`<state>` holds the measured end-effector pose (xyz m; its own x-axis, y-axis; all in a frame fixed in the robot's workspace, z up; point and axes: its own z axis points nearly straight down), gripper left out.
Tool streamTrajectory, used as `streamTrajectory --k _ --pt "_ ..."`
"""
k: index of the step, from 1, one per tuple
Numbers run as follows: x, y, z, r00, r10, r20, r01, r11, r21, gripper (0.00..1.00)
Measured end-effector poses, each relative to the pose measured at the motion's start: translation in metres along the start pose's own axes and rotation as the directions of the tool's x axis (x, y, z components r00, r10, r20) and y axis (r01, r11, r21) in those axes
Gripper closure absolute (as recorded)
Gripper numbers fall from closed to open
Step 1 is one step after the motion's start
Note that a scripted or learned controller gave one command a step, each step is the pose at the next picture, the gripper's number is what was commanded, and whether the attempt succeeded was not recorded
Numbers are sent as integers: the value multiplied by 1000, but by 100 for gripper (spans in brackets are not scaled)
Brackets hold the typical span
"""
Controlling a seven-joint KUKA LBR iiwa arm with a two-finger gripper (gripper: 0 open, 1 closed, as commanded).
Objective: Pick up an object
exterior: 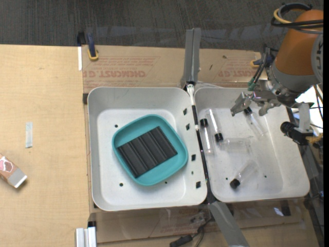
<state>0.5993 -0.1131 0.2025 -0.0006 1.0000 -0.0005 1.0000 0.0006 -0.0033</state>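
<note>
Over the right bin (288, 187), at its far edge, the pincer (254, 106) hangs from the grey wrist below the orange band (298, 45), and its metal fingers stand spread wide with nothing visible between them. On the floor of that bin lie several clear plastic tubes with small black caps, hard to make out against the white. One tube (207, 134) lies close to the bin's left wall, its long axis running toward and away from the camera, with a black cap at its far end. A second black cap (218, 136) sits just beside it, and the faint body it belongs to cannot be traced with certainty. A third tube (243, 174) lies near the front of the bin on a diagonal, its black cap pointing to the front left and its clear end to the back right. In the left bin (103, 187) sits a teal tray (123, 138) of rounded square shape, turned at a slant, and it carries a dark ribbed insert (147, 149) with grooves running along the slant. Behind the bins the table (41, 86) bears a brown cardboard sheet (133, 72) printed in red; the writing is upside down and seems to read CHEMCAST. At the left lies a small packet (11, 172), red and white.
</note>
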Motion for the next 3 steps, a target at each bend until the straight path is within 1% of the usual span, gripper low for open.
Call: streamTrajectory --k 1,2,3 --pt "-61 -12 99 997 -72 1 72 997 -4 0" --pt "-62 -13 91 998 -67 1 67 998 -4 100" --pt "-37 1 -36 999 46 1 -46 999 -2 100"
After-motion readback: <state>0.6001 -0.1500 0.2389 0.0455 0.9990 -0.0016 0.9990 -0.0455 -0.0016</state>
